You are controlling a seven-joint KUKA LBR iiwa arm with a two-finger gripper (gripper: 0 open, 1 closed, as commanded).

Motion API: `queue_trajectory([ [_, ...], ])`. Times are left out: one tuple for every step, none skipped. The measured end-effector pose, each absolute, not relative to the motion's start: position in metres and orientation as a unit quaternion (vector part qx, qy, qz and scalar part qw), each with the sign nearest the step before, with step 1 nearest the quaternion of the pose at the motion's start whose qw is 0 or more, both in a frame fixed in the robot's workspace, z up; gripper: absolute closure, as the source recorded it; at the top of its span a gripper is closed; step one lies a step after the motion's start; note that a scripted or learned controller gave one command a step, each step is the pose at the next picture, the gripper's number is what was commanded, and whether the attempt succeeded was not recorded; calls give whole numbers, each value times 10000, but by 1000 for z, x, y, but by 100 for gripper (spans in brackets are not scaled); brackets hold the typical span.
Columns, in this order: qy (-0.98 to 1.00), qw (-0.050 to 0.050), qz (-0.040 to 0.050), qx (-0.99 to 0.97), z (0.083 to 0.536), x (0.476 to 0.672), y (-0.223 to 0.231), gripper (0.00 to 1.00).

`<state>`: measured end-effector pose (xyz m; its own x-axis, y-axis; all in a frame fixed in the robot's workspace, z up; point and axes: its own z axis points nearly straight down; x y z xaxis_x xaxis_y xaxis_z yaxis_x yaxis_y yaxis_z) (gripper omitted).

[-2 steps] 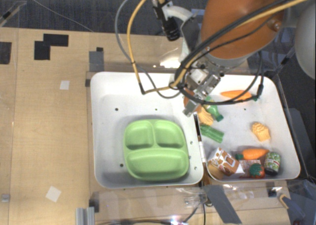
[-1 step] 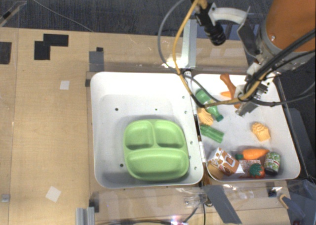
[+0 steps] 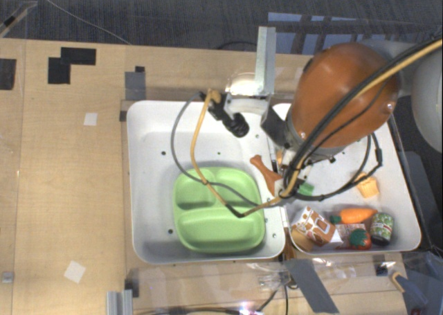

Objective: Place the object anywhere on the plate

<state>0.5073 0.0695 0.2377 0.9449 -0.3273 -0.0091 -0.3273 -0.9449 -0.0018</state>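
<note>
- Grey arm with orange band [image 3: 346, 95]: reaches in from the right, its bulk hanging over the seam between the two shallow white bins.
- Two-finger gripper [image 3: 280, 168]: hidden beneath the wrist; grip state cannot be told.
- Green divided plastic plate [image 3: 218, 210]: lies in the left white bin [image 3: 149, 168], crossed by cables.
- Small toy food items [image 3: 346, 227]: clustered in the right white bin [image 3: 405, 227], well apart from the plate.

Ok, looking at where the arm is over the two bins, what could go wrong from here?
The cables droop across the green plate, so they might snag or nudge it as the arm moves. The gripper works near the divider between the bins, so a release there could drop an object beside the plate rather than on it.
</note>
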Motion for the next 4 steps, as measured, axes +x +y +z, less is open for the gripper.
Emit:
queue_trajectory([
  [971,34,-48,-9953,365,500,159,100],
  [984,13,41,-9951,228,518,216,100],
  [1116,27,-69,-9937,378,516,162,100],
  [988,16,38,-9951,263,497,239,100],
])
